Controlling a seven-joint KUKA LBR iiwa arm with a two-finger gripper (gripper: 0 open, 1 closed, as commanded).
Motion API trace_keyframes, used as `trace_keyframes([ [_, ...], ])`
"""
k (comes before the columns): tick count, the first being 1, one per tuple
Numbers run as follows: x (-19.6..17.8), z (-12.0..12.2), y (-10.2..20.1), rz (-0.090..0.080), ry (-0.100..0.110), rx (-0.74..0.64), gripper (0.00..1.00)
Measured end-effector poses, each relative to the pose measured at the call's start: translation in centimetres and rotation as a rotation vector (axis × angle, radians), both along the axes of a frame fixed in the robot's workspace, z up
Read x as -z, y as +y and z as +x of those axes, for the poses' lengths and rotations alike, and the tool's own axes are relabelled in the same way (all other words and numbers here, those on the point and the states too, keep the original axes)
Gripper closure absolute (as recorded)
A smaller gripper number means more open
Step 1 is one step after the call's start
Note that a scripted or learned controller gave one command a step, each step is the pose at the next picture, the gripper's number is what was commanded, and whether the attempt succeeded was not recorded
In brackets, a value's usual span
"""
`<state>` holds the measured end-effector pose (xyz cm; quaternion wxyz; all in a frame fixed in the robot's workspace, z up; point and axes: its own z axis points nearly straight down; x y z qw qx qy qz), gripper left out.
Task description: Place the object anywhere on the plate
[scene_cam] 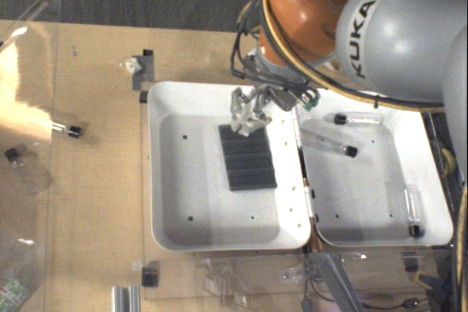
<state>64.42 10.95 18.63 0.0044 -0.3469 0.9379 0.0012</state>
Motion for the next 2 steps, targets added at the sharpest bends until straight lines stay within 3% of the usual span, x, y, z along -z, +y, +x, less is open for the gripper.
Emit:
trace_keyframes([
  [1,-2.1,2.6,4.0,0.006,0.000,0.806,1.00],
  [2,-1.7,1.9,7.9,0.004,0.000,0.480,1.00],
])
